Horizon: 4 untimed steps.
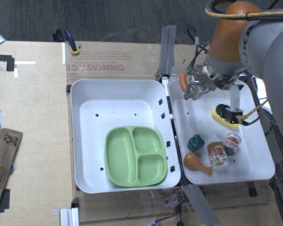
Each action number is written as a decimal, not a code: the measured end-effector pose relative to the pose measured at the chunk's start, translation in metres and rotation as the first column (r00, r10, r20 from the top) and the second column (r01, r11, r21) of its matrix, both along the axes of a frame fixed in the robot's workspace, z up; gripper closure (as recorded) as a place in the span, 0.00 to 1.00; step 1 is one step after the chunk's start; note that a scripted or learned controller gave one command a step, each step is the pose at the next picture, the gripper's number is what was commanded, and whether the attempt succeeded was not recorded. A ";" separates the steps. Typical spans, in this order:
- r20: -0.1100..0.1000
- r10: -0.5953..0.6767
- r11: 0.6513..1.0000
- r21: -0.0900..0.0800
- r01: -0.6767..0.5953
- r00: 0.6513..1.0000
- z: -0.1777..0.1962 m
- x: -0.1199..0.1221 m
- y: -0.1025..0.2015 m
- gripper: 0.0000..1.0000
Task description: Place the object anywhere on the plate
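While the claw [194, 89] hangs over the right bin [254, 168], grip unclear, green plate [136, 155] in left bin [85, 126], toys lower right.

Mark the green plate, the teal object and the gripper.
green plate [119, 157]: camera view, large left compartment.
teal object [195, 142]: camera view, its middle.
gripper [194, 92]: camera view, between the fingertips.

You have open floor across the left white bin [85, 126] at 12 o'clock of the green 3-compartment plastic plate [136, 155]. In the right white bin [259, 168], 5 small objects crowd toward 6 o'clock, under the grey arm [254, 36].
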<state>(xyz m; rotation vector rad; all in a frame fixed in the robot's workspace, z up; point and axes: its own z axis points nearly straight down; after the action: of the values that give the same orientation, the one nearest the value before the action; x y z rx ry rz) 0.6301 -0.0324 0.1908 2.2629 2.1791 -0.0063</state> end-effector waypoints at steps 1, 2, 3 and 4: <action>-0.001 0.069 0.998 0.002 -0.069 0.998 0.000 -0.065 0.058 1.00; 0.000 0.172 0.985 0.002 -0.172 0.985 0.000 -0.070 0.039 1.00; -0.001 0.214 0.977 0.002 -0.214 0.977 0.022 -0.128 0.098 1.00; 0.000 0.510 0.860 0.003 -0.510 0.860 0.006 -0.132 0.095 1.00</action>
<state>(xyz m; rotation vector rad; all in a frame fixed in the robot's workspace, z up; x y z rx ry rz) 0.4980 0.0623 0.1965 1.6071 2.7016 -0.0037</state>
